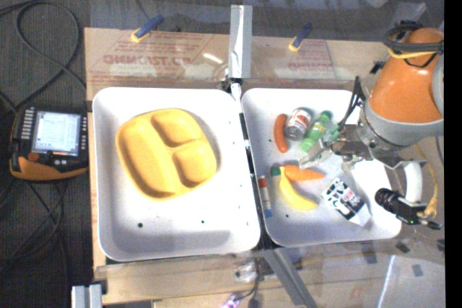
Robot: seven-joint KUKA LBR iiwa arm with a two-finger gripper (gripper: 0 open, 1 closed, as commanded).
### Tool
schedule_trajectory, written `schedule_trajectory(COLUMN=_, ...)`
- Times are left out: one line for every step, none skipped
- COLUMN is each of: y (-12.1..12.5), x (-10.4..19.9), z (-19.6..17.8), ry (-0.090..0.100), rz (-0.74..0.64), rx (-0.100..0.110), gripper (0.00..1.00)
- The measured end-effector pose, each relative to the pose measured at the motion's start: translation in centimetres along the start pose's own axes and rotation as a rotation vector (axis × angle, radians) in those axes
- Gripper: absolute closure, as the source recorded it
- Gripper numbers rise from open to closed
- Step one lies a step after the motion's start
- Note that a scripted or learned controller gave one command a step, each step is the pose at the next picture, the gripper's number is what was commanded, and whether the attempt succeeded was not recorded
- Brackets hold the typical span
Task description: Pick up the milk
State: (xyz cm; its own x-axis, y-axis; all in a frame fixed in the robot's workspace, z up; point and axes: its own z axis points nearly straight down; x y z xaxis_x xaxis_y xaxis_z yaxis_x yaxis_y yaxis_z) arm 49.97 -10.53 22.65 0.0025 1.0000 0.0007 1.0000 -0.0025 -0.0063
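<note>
The gripper [333,148] is poised low in the right bin [317,223], the milk [344,198] lying just below it; jaw state cannot be told.

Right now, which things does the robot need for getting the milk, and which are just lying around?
For the job:
milk carton
gripper

Just lying about:
yellow divided tray
banana
carrot
soda can
green bottle
hot dog
marker

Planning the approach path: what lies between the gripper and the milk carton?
In the camera view, bare white bin floor separates the gripper from the milk carton; the carrot and banana lie alongside.
</note>
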Motion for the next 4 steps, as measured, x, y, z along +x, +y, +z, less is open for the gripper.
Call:
schedule_trajectory(y=2.3, x=-5.6, z=7.7, ry=0.0, rz=-0.246, rx=-0.002, gripper=0.0)
schedule_trajectory(y=6.5, x=-9.5, z=13.7, ry=-0.005, rz=-0.341, rx=-0.016, gripper=0.0)
schedule_trajectory(y=5.7, x=-9.3, z=13.6, ry=-0.018, rz=-0.576, rx=-0.022, gripper=0.0)
schedule_trajectory(y=13.5, x=-10.1, z=13.7, ry=0.003, rz=-0.724, rx=0.007, gripper=0.0)
